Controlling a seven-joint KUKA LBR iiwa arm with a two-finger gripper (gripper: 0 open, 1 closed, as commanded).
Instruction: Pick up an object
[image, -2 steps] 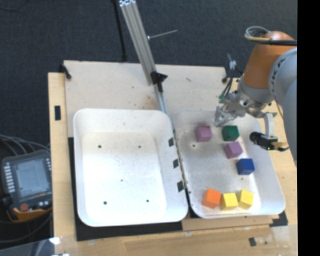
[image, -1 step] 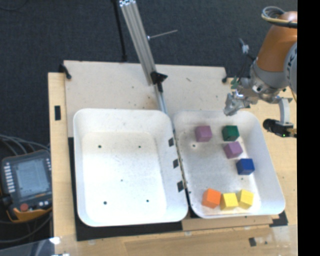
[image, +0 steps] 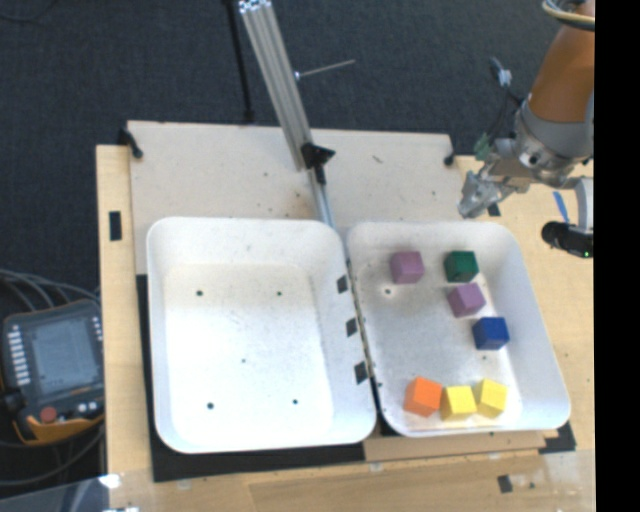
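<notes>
White, shallow and speckled, the right bin (image: 405, 345) is taken as the landmark. Seven cubes are seen inside it. Along its far wall a purple cube (image: 406, 266) and a green cube (image: 461, 265) are set apart from each other. A second purple cube (image: 466, 299) is placed just nearer than the green one, and a blue cube (image: 490, 332) is found nearer again, toward the bin's right wall. Along the bin's near wall an orange cube (image: 423, 396), a yellow cube (image: 459, 401) and a second yellow cube (image: 492, 397) are lined up in a row, touching or nearly so.

The gripper (image: 478, 200) is seen above the bin's far right corner, just outside the rim, clear of all the cubes. Nothing is seen held in it. Whether the jaws are apart or together cannot be told from this angle. The grey arm with its orange band (image: 563, 70) is seen beyond the bin's far right corner.

The left bin (image: 160, 300) is set against the right bin's left wall. Both are carried on the pale counter (image: 220, 170). A metal post (image: 278, 80) is raised from the counter behind the right bin's far left corner. A handheld controller (image: 55, 360) is seen off the counter, well left of the right bin, past the left bin.
</notes>
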